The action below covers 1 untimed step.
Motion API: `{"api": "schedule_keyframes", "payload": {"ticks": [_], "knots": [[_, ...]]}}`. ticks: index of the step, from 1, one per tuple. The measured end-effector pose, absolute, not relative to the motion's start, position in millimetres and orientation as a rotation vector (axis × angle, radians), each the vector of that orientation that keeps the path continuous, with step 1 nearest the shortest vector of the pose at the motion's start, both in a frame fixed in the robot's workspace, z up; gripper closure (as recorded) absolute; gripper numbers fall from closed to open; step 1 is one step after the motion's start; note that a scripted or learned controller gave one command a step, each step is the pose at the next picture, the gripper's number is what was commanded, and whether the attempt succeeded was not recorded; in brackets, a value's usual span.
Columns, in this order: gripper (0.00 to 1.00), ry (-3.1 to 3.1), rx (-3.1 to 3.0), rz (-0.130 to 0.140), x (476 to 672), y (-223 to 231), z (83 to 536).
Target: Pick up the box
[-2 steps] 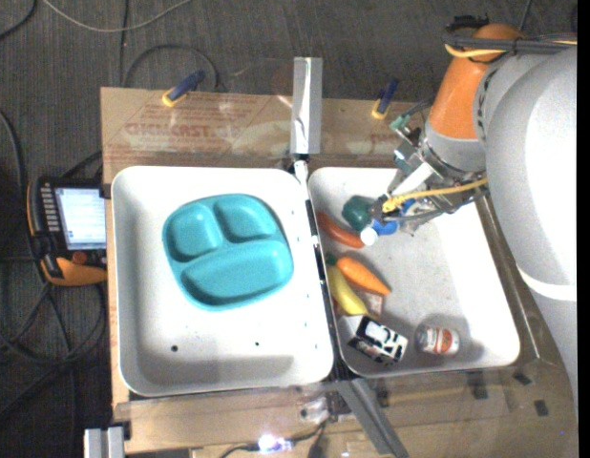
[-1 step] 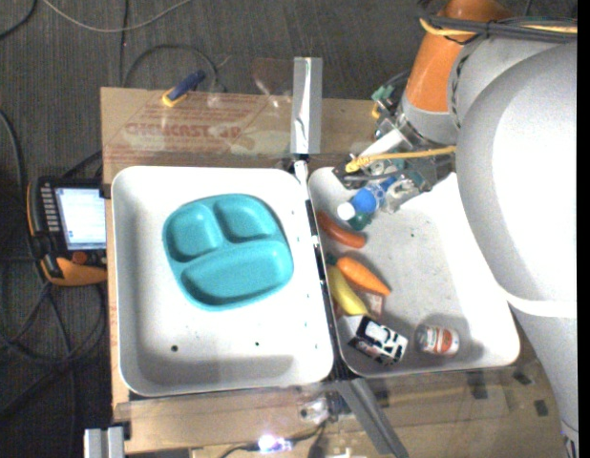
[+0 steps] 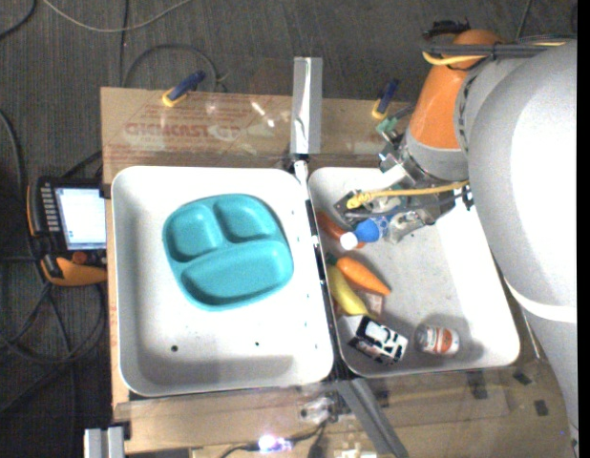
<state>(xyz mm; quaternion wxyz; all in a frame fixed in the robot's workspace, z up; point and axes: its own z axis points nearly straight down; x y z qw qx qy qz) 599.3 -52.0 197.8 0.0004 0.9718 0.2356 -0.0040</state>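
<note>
a handheld controller (image 3: 68, 219) with a lit screen is lying at the far left, just beside the tabletop (image 3: 142, 122). next to it, the left bin (image 3: 133, 351) is holding a teal divided plate (image 3: 228, 249), which is sitting near the middle of the bin with its three compartments facing up. an upright metal post (image 3: 305, 103) is standing behind the seam where the two bins meet.

the right bin (image 3: 486, 294) is carrying a cluster of things along its left wall. from back to front, a white bottle with a blue cap (image 3: 361, 234) is lying on its side, an orange carrot (image 3: 363, 275) is lying at a slant below it, and a yellow banana (image 3: 346, 296) is resting against the carrot near the wall. the box (image 3: 380, 340), small and black and white, is lying near the front left corner of this bin, well apart from the gripper (image 3: 395, 208). a small can (image 3: 438, 340) is lying just to its right.

the gripper is hanging over the back of the right bin, close to the bottle; whether the fingers are open or closed i cannot tell, and nothing is showing between them. the grey arm (image 3: 534, 160) is reaching in from the right.
</note>
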Motion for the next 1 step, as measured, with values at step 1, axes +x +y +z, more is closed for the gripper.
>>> {"api": "schedule_keyframes", "payload": {"ticks": [1], "knots": [[1.0, 0.686, 3.068, -0.011, 615.3, -31.1, 212.8]]}}
